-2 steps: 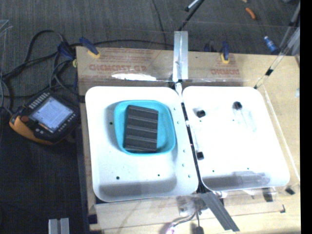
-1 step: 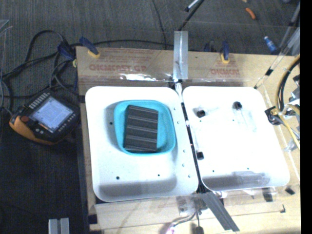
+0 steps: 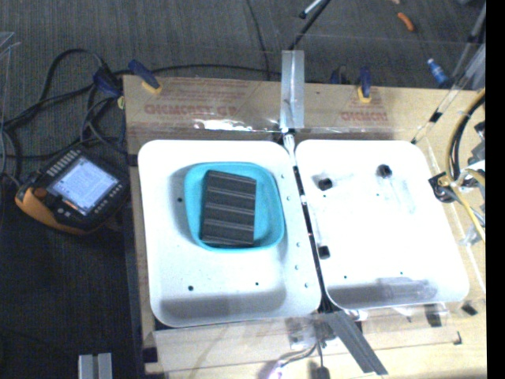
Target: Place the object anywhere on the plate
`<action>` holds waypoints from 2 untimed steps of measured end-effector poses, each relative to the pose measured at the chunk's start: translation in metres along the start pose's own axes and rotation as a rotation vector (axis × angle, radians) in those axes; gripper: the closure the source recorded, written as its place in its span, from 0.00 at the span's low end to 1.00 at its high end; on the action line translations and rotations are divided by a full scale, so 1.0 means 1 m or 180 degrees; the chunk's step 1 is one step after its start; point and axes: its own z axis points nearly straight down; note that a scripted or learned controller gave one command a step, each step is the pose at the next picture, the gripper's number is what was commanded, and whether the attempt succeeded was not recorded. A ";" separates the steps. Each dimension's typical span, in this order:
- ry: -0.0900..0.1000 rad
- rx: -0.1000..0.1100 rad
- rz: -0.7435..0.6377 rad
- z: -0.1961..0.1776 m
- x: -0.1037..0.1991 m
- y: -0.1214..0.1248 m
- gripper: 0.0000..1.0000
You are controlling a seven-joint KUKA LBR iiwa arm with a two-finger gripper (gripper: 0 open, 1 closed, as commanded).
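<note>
Block [image 3: 230, 208], one dark ridged piece, is lying on the single blue plate [image 3: 272, 212] inside its rim in the left of two bins [image 3: 158, 235], leaving the right bin [image 3: 394, 243] holding open room.

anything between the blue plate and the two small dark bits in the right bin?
Camera view: only white bin floor and the divider where the bins meet. The plate carries a dark ridged block; the bits lie beyond.

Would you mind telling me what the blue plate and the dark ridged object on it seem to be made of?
The blue plate looks like smooth moulded plastic, judging by its even turquoise colour and rounded rim. The dark ridged object appears to be matte grey rubber or plastic, with parallel ribs and no shine; the view leaves the choice open.
</note>
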 end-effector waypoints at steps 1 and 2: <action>0.0002 0.0000 0.0000 0.052 0.000 0.000 0.00; 0.0000 0.0002 0.0000 0.052 0.000 0.000 0.00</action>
